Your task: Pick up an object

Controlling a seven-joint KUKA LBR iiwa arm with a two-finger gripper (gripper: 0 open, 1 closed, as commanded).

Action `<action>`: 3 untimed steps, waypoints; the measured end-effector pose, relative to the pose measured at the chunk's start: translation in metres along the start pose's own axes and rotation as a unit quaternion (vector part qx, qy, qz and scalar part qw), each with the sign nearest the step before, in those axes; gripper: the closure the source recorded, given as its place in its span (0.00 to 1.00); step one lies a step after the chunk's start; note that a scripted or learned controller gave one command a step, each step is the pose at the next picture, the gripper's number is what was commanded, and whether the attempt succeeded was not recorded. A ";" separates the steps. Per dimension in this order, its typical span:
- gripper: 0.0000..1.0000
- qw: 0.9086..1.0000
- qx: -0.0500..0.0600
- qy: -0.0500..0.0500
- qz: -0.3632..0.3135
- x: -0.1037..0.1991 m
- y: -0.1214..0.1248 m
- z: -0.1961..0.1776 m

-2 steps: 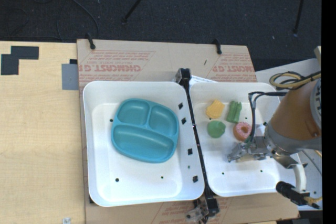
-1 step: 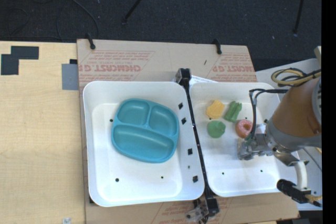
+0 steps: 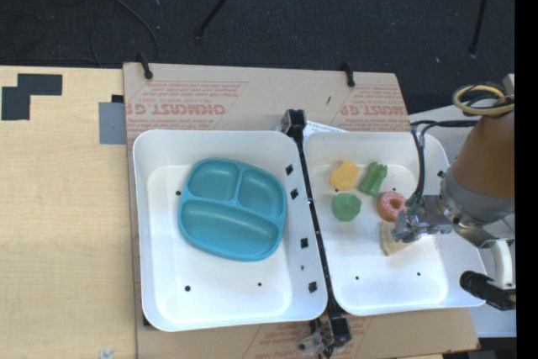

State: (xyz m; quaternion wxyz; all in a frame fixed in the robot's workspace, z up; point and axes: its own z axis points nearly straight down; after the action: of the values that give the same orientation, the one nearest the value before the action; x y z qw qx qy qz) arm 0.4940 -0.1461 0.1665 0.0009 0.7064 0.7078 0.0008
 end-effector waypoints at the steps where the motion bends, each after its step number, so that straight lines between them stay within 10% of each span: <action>1: 1.00 1.000 0.000 0.000 0.000 0.000 0.001 -0.051; 3: 1.00 1.000 0.003 0.001 -0.002 0.106 0.048 -0.041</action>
State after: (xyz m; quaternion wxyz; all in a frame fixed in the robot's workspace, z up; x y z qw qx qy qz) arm 0.5414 -0.0397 0.2074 -0.0019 0.7052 0.7090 -0.0003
